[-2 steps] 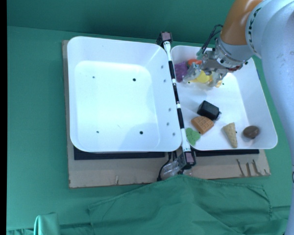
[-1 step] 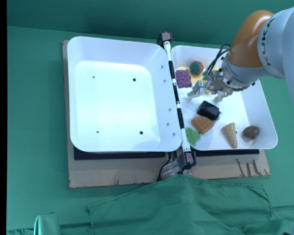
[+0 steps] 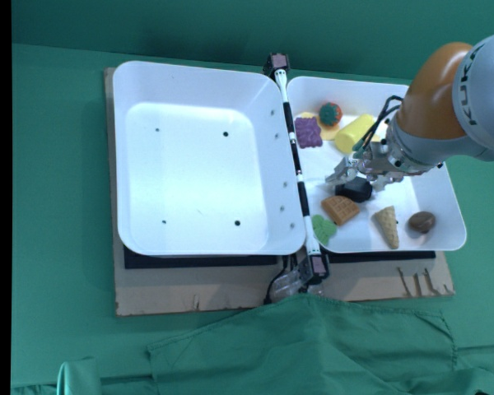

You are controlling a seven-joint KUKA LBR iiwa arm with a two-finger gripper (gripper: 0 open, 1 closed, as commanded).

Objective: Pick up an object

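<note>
The claw (image 3: 356, 171) hangs low in the right bin (image 3: 428, 194), so this looks like the approach before a grasp (whether it is apart or together I cannot tell). An orange waffle (image 3: 340, 209) lies just on its camera side and a yellow cylinder (image 3: 355, 132) just beyond it, with a cone (image 3: 386, 225) and a purple cluster (image 3: 307, 131) farther off. The left bin (image 3: 198, 171) is bare, and the next move calls for settling squarely on one piece.

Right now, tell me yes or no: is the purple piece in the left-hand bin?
No, the purple piece lies in the right-hand bin, near its left rim.
</note>
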